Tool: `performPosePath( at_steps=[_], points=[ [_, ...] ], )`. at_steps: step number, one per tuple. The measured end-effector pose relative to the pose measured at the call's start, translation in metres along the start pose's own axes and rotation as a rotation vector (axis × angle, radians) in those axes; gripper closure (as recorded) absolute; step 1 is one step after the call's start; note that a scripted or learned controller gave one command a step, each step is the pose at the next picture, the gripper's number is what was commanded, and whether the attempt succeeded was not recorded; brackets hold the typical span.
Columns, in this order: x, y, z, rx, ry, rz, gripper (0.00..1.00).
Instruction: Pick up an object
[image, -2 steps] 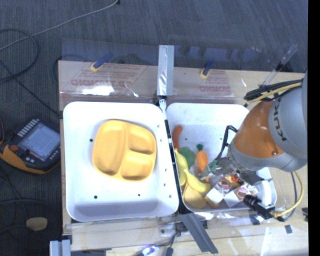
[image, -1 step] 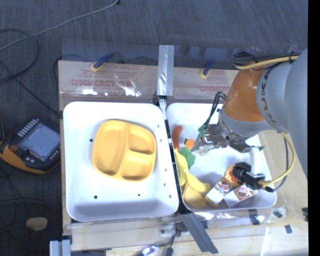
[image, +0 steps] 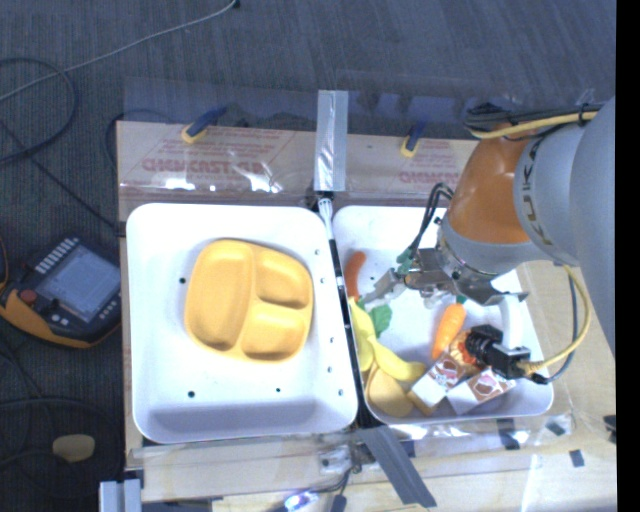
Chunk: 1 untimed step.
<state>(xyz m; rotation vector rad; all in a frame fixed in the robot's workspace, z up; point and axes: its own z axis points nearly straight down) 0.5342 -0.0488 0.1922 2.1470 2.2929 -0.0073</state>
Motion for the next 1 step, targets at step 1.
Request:
performPosePath(
  at_steps=[1],
  points=[
    [-0.0944, 0.0524, 0.1001, -0.002, 0.000, -0.245, 0.00]
  ],
)
